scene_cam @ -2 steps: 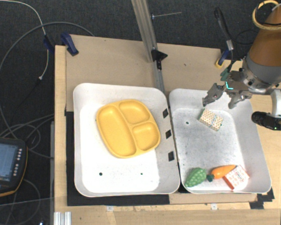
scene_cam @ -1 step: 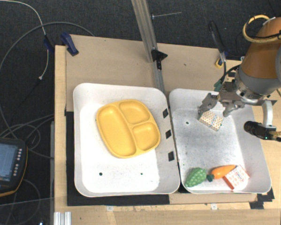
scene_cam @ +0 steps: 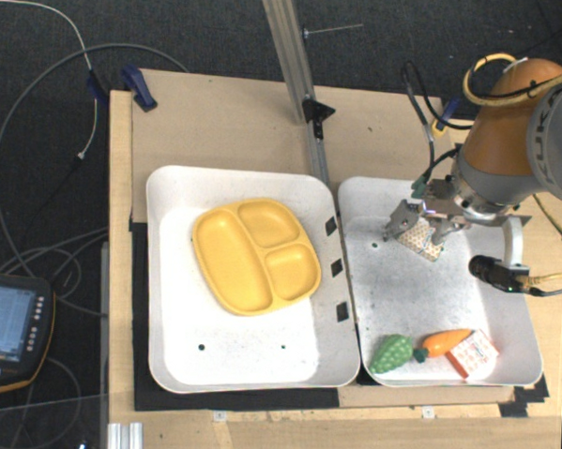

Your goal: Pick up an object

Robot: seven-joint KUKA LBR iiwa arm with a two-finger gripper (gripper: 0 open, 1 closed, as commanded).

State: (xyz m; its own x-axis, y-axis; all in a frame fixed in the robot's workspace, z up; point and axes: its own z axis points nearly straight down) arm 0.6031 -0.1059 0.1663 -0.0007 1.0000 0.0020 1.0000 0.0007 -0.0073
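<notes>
My gripper (scene_cam: 422, 226) hangs low over the far part of the right bin (scene_cam: 418, 301). It is open, with one grey finger (scene_cam: 399, 220) spread out to the left. A small white block with a dotted pattern (scene_cam: 423, 241) lies just under and between the fingers on the bin floor. I cannot tell whether the fingers touch it. At the near edge of the same bin lie a green knobbly toy vegetable (scene_cam: 393, 353), an orange carrot (scene_cam: 444, 341) and a small red and white box (scene_cam: 474, 355).
The left bin (scene_cam: 236, 357) holds a yellow divided plate (scene_cam: 256, 255). A metal post (scene_cam: 298, 70) rises at a slant behind the seam between the bins. The arm's black cable plug (scene_cam: 496, 271) sticks out over the right bin's right side.
</notes>
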